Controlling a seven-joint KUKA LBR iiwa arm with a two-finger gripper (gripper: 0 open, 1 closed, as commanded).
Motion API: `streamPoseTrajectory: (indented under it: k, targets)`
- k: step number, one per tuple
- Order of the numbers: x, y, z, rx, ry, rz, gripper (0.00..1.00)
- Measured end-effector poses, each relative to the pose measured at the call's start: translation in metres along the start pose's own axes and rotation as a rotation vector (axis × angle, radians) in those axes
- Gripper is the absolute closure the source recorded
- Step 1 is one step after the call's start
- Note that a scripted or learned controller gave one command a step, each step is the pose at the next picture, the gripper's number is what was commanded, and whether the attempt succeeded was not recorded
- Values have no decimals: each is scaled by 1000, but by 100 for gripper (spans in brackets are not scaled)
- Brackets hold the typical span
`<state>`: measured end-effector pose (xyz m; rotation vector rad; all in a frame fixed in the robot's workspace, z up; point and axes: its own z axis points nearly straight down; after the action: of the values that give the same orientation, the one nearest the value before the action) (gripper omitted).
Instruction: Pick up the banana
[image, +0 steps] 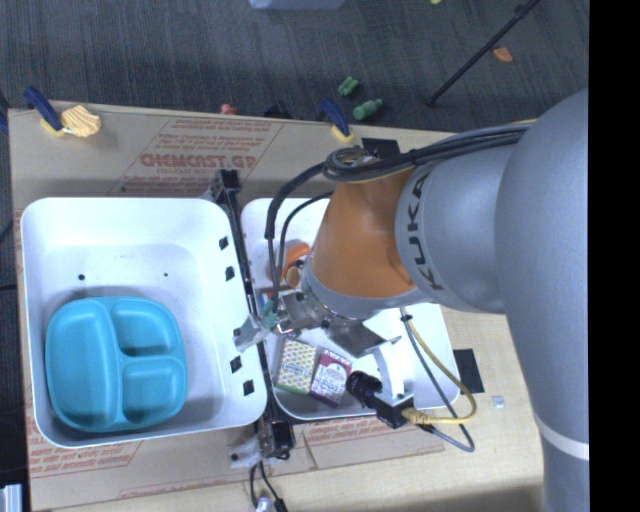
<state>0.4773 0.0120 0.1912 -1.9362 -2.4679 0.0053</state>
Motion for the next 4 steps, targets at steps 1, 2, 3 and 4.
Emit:
streamPoseTrajectory:
  k: [1, 2, 3, 4]
  targets:
    - [-48, 78, -11, -4, -2, -27, 0]
    - [-72, 23, 0, -1, -1, -144, 0]
    - [-19, 54, -1, -4, -2, -287, 0]
    - [-56, -15, 0, -1, -1, -385, 0]
